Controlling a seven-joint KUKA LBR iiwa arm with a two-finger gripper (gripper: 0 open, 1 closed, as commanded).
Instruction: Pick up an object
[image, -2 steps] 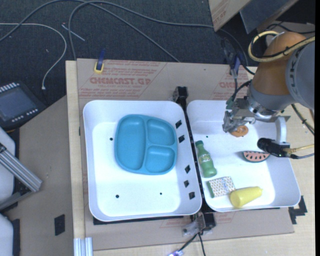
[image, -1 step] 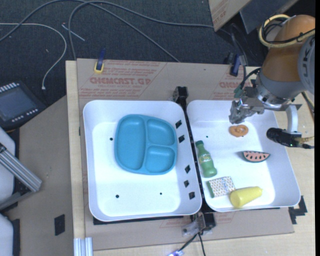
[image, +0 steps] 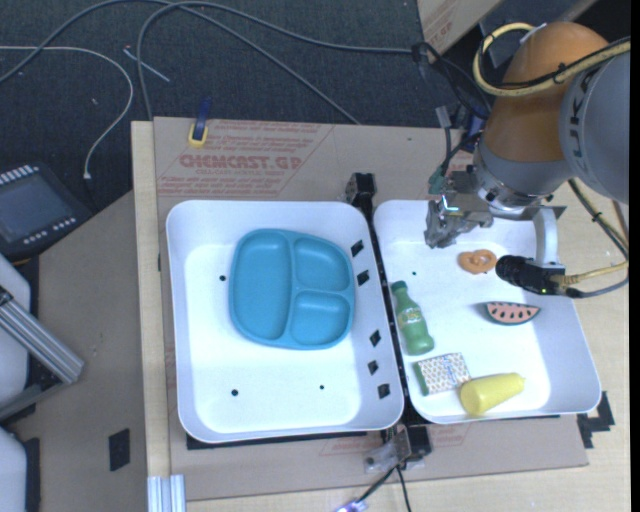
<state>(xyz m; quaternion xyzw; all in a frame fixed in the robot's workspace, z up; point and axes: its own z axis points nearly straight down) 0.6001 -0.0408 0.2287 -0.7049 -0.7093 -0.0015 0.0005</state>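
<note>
My gripper (image: 441, 232) hangs over the far left part of the right bin (image: 570, 345), fingers pointing down with nothing visible between them. An orange pretzel-like piece (image: 478, 262) lies just right of it. A green bottle (image: 410, 317) lies along the bin's left side, below the gripper. A watermelon slice (image: 512, 312) sits near the bin's middle right. At the bin's front lie a patterned square packet (image: 442, 373) and a yellow object (image: 491, 391), side by side.
The left bin (image: 200, 360) holds a blue divided plate (image: 291, 288). A black divider with clips (image: 368, 290) runs between the bins. A black cable part (image: 530, 273) juts over the right bin from the arm. Cardboard lies under both bins.
</note>
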